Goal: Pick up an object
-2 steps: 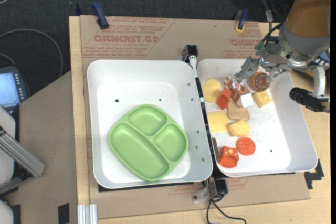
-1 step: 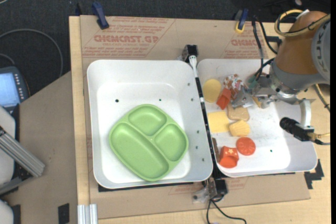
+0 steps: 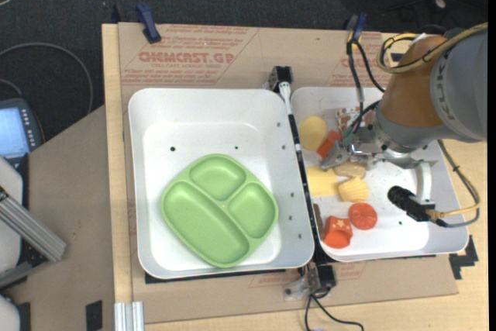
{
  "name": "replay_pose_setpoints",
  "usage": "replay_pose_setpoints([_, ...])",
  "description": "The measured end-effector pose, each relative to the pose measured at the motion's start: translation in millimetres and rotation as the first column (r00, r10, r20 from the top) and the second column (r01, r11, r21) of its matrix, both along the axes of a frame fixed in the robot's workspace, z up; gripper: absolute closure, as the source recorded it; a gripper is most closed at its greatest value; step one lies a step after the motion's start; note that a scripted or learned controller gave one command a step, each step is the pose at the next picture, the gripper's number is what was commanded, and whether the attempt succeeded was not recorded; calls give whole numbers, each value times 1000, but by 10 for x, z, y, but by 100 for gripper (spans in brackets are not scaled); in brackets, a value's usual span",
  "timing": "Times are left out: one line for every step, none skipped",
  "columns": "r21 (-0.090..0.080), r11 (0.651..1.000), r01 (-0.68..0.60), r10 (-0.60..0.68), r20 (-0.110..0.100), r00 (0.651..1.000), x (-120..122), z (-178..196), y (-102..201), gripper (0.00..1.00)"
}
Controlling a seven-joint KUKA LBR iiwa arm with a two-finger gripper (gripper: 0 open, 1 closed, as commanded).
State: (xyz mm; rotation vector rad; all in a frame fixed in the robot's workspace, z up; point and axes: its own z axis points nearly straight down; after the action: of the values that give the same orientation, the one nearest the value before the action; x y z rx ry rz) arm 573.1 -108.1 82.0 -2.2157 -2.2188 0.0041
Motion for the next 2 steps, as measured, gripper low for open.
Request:
replay_pose_setpoints([0, 1000, 3, -3, 0, 1000, -465, 23, 80, 0])
replay_pose_setpoints([-2, 1000, 3, -3, 7, 1000, -438, 127, 71, 100])
